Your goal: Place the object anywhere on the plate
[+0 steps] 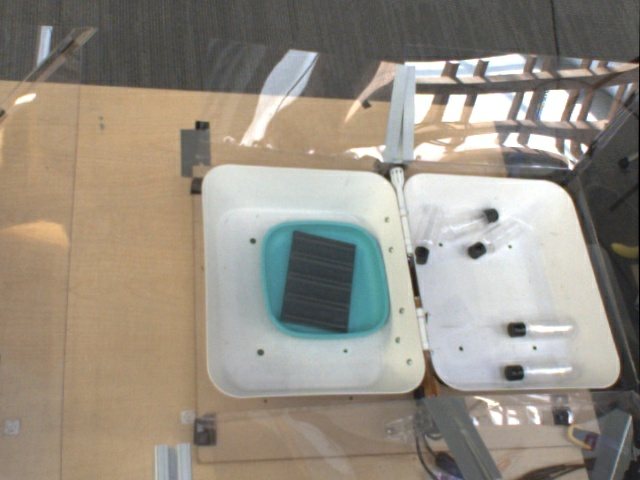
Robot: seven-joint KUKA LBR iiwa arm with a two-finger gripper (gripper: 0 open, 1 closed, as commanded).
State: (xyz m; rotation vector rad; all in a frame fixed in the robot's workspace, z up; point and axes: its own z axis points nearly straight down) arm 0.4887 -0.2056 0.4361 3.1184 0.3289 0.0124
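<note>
On the teal plate [325, 281] in the left bin [228, 268], the dark ridged block [319, 282] lies flat, well inside the rim. Whether my hand is open or closed I cannot tell. I judge the placing done, so I'd pull away without nudging it.

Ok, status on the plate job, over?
Dark ribbed block lying flat on the teal plate, left bin. Clear tubes with black caps in right bin. Nothing on top of the block.
</note>
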